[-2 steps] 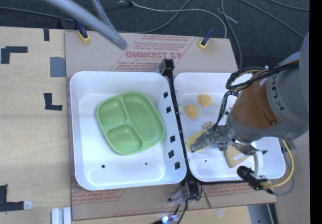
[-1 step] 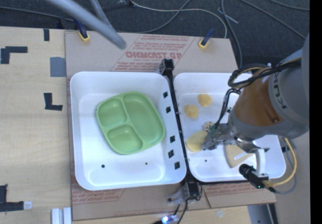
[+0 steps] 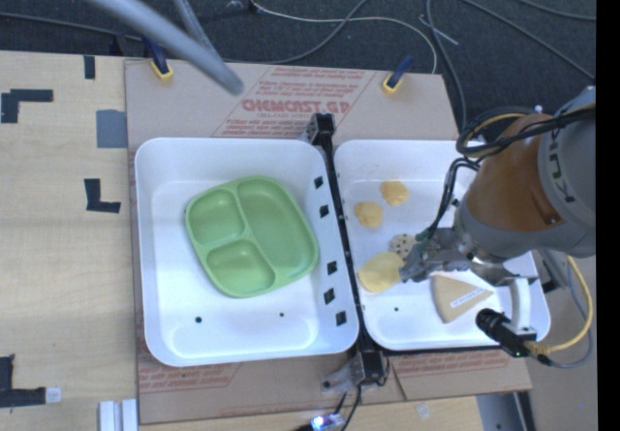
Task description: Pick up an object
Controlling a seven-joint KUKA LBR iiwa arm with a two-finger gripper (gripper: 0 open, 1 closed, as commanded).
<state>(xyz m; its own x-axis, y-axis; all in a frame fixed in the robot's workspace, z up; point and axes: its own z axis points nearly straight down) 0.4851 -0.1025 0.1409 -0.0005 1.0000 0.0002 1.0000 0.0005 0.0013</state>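
Note:
In the right bin (image 3: pixel 426 156) lie several small pale-yellow food pieces: one round piece (image 3: pixel 394 193), another (image 3: pixel 368 215), a larger lump (image 3: pixel 380 272), a small dotted cube (image 3: pixel 400 245) and a cream wedge (image 3: pixel 459 297). My gripper (image 3: pixel 418 262) reaches down from the right, low in this bin, its tip beside the larger lump and the dotted cube. The arm's grey and orange wrist (image 3: pixel 513 197) covers the bin's right part.
The left bin (image 3: pixel 155 226) holds a green divided plate (image 3: pixel 250 235). A black divider (image 3: pixel 334 235) with clips runs between the bins. Cables trail over the dark floor behind, and a grey pole crosses the top left.

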